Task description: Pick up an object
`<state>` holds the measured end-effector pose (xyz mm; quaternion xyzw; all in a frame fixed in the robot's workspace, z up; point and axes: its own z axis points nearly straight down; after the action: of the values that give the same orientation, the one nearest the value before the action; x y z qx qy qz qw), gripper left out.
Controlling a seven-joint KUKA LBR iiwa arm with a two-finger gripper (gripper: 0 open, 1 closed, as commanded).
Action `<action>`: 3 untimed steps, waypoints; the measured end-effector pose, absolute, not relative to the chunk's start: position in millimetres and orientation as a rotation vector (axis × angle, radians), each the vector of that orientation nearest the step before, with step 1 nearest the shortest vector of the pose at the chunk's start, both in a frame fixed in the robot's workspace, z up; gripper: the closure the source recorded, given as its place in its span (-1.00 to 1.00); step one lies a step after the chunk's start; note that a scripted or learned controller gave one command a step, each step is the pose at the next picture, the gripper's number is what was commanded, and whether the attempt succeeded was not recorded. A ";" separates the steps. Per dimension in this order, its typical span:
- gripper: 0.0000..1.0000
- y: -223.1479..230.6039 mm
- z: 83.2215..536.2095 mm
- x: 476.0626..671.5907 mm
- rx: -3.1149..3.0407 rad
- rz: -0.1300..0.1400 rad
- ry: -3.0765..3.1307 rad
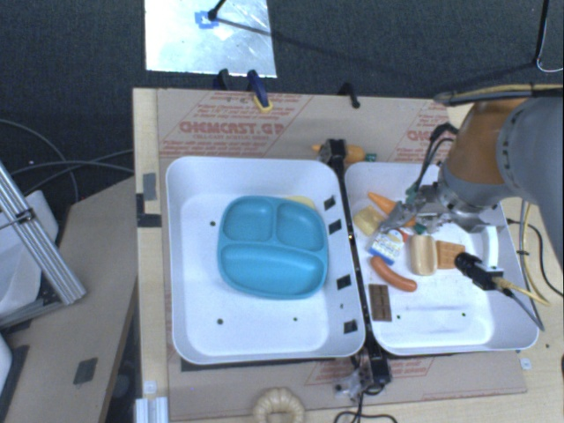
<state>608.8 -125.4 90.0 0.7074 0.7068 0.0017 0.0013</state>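
Here, the fingers (407,218) are seen lowered into the right bin (441,324), their state untellable, with the blue-and-white packet (385,247) lying just below-left of them, its long axis slanted diagonally.

From my remote seat I am seeing the arm (529,144) showing as a thick, rounded grey casing, with an orange band (476,144) wrapping it just above the wrist. Thin dark cables are looping along its outer side toward the wrist, and a pale yellowish line is running along the top edge of the casing. The pincer (414,211) is presenting itself as a small cluster of dull grey metal parts with dark fittings, too tangled for me to be making out screws or markings.
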 end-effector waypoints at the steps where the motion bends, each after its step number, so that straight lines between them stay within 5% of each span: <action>1: 1.00 -124.7 105.1 611.6 2.216 0.015 2.217; 3: 1.00 -120.6 199.9 613.7 2.212 0.007 2.222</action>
<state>613.7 -120.6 199.9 0.7055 0.7087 0.0022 0.0030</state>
